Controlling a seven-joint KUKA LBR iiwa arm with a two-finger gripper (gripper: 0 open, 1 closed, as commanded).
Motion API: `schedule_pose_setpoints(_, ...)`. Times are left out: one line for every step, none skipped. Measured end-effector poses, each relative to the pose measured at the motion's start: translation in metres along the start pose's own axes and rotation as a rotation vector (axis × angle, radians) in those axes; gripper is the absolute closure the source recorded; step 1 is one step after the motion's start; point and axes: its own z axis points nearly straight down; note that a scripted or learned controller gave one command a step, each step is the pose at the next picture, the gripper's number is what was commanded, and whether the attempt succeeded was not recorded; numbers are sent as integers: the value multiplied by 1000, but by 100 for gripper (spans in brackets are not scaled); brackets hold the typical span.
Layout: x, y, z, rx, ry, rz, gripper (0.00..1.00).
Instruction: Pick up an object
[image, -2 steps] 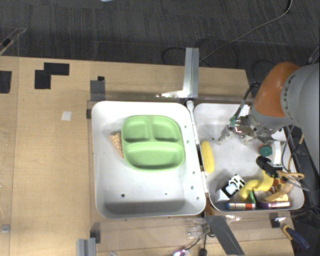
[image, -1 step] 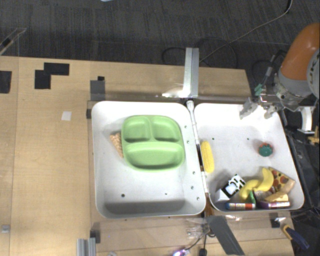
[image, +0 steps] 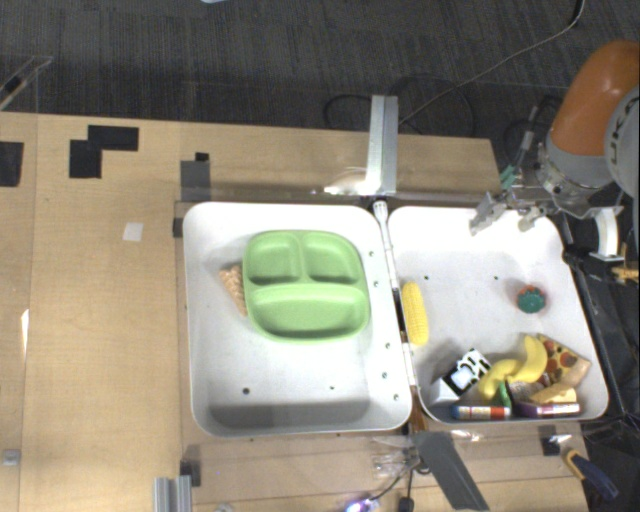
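Gripper (image: 507, 212) hovers over right bin's (image: 455, 250) far edge, fingers apparently spread, pinching nothing. Banana (image: 522, 366), markers (image: 482, 411) and pizza-slice toy (image: 566, 362) crowd the near right corner: touching neighbours risk a slip. Corn cob (image: 414, 312) hugs left wall, blocking a finger.

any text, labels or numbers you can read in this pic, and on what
None can be read.
Markers in the right bin: any print too small to read.
Black and white item: pattern too blurred to make out as text.
Green tray: no markings.
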Motion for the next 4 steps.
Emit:
schedule_pose_setpoints(53, 5, -57, -2, 1, -298, 0)
schedule_pose_setpoints(74, -13, 3, 1, 3, -395, 0)
schedule_pose_setpoints(72, -17, 82, -7, -1, -493, 0)
schedule_pose_setpoints(45, 1, 85, 17, 25, -501, 0)
